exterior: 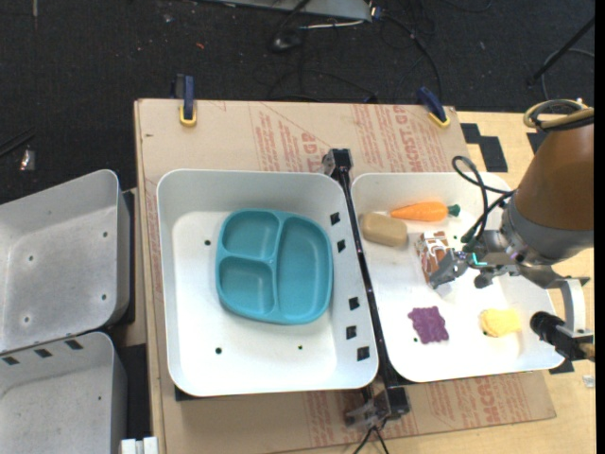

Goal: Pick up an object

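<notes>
In the right bin (402, 372) a small red-and-white box (434, 251) stands near the middle, just left of the gripper (447, 270). The gripper's tips sit against the box's near right side, touching or almost touching it; whether the fingers are apart or together cannot be told, and nothing shows the box between them. Far from the box lies an orange carrot (419, 212) with a green end, pointing left to right, and just left of the carrot rests a tan block (384, 229). Near the front of the bin a purple lumpy piece (428, 323) lies left of a yellow piece (499, 323), the two well apart. The grey arm (553, 218) with its orange band enters from the right, above the bin's right side, cables looping off it. The left bin (180, 253) holds a teal divided plate (275, 265) with three compartments, lying flat near its middle. Both bins rest on a cardboard sheet (284, 126) held by clamps at its far edge.
</notes>
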`<state>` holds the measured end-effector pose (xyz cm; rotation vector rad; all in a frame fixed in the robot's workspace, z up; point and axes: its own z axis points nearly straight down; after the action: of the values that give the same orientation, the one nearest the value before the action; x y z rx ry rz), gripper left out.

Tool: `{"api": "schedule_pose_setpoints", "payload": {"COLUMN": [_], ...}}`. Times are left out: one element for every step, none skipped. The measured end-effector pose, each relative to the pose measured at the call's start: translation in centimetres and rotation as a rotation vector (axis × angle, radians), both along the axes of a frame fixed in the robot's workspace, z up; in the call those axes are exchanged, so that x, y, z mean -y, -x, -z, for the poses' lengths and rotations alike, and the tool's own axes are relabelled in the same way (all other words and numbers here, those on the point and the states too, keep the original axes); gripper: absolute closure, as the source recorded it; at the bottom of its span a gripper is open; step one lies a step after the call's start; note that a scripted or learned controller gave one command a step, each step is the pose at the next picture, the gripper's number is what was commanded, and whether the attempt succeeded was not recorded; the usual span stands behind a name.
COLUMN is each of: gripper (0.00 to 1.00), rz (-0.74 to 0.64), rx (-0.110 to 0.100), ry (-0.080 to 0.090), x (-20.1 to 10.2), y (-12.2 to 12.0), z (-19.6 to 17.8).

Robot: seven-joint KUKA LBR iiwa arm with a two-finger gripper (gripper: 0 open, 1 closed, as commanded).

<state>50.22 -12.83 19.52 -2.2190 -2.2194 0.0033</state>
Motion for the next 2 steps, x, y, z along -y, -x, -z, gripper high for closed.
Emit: {"api": "schedule_pose_setpoints", "payload": {"gripper": [0.00, 0.00], "rz": [0.000, 0.001], "rx": [0.003, 0.003], "ry": [0.001, 0.001], "x": [0.0, -0.5], "y": [-0.1, 0.3], "z": [-0.1, 4.2]}}
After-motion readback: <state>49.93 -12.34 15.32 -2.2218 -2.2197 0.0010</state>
